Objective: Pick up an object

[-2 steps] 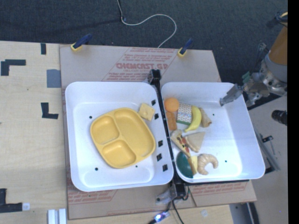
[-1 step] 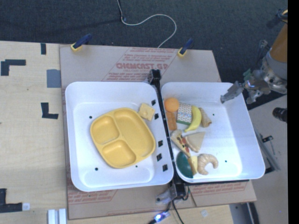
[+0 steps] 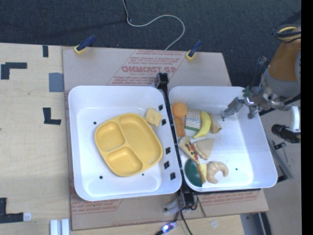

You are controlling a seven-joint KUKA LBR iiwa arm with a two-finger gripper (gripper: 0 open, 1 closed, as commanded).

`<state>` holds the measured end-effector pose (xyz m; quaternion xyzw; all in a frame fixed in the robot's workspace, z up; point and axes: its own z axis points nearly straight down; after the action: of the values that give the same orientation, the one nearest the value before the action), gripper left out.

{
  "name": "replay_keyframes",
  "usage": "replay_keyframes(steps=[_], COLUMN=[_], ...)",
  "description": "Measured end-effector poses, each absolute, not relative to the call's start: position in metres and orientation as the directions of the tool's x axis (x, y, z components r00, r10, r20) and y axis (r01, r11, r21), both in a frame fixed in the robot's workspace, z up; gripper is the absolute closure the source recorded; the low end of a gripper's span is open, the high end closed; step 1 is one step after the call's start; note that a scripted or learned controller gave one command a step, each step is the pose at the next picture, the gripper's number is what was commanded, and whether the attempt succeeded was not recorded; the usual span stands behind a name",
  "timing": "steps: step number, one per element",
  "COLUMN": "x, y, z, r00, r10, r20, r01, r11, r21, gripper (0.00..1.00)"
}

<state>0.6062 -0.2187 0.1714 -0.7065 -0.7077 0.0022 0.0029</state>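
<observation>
The gripper [image 3: 230, 112] is held above the right bin [image 3: 254, 151], jaws slightly parted and empty. The toy food, banana [image 3: 206, 124] included, is heaped at the bin's left side. One separate piece should be approached squarely.

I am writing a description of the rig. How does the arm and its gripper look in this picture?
The arm is grey with a broad orange band above the wrist and a yellow mark near its top. The wrist is a block of grey metal parts. The gripper is slim, grey and metallic. Dark cables hang below the wrist.
</observation>
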Motion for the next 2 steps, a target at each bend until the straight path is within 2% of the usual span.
replay_keyframes(steps=[2], x=[0.613], y=[-0.215], z=[0.082], r00=[-0.003], r10=[1.0], r20=[-0.002], r01=[1.0], r11=[0.003], r21=[-0.001], gripper=[0.0])
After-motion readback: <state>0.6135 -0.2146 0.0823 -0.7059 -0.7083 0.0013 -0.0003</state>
